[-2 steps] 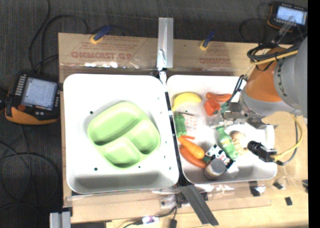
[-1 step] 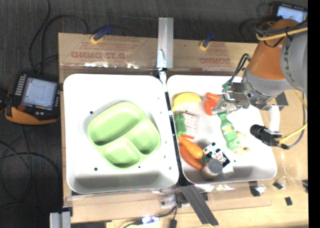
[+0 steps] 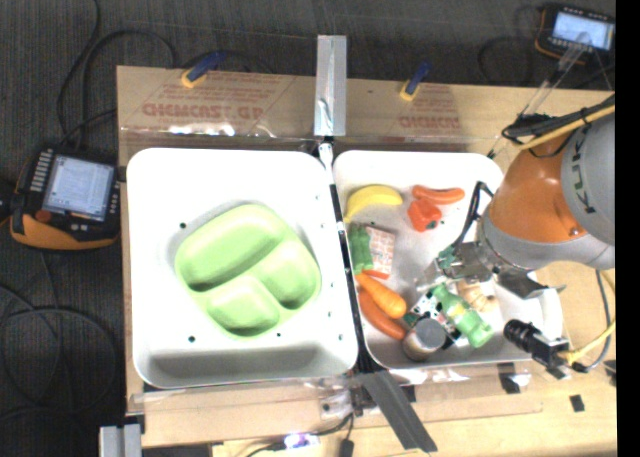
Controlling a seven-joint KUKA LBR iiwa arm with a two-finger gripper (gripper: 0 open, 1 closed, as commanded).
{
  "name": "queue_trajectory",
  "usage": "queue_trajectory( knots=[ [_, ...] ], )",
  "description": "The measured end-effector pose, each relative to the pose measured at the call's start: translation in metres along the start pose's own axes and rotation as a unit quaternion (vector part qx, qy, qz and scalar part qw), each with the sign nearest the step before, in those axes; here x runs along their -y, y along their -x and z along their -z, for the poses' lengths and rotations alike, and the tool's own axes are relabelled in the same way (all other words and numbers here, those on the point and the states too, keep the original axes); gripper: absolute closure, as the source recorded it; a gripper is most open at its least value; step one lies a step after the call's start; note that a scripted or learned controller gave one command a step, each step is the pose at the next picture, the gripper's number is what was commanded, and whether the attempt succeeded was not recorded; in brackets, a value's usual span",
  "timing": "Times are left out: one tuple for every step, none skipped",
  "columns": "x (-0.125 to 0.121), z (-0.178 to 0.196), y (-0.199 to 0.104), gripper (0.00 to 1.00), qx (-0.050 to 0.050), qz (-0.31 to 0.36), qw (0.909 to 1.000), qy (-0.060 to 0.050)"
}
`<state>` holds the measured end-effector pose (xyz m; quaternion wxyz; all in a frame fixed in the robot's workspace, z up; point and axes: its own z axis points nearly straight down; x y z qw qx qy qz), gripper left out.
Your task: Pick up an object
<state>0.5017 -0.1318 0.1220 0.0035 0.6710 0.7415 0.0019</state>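
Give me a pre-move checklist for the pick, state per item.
1. Gripper over the right bin, above the toy pile: ok.
2. Finger state: cannot tell, the wrist hides it.
3. Object between the fingers: cannot tell, nothing visibly held.
4. Candidates in reach: ok; green toy and dark round piece lie just below the gripper, carrots to their left.
5. Clutter: not ok; the toys at the bin's near end touch one another.
6. Left bin with the green divided tray: ok, away from the arm.
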Motion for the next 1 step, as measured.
queue_trajectory(
  knots=[
    [0.0064, 0.1483, -0.0309, 1.0, 0.001, -0.101, 0.9948, -0.005]
  ],
)
